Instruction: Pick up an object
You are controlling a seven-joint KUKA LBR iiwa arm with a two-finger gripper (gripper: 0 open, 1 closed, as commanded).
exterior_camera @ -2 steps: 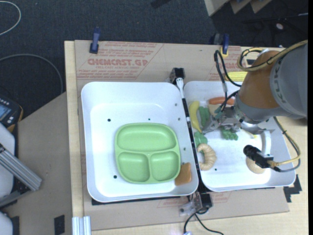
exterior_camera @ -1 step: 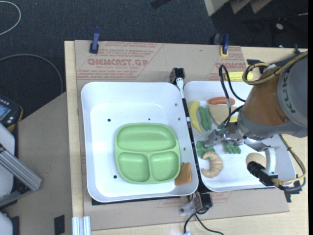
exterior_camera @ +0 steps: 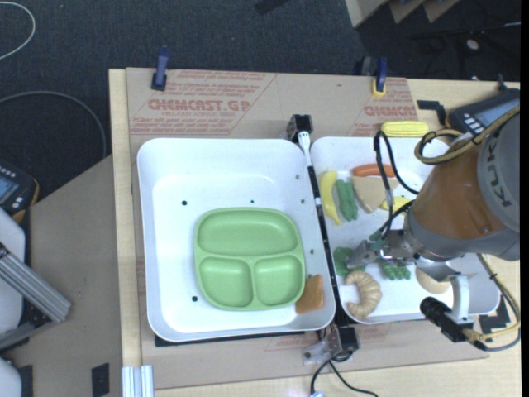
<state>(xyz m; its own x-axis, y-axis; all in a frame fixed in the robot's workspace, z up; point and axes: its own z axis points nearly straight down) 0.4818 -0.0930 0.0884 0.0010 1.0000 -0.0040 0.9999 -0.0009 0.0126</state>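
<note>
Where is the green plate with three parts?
The green three-part plastic plate lies in the left white bin, toward its front, with a small brown food piece right beside its front-right corner.

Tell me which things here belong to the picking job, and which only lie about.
Job: end effector; croissant, banana, green pod in the right bin.
Lying about: green divided plate, brown piece, blue clamps.
</note>
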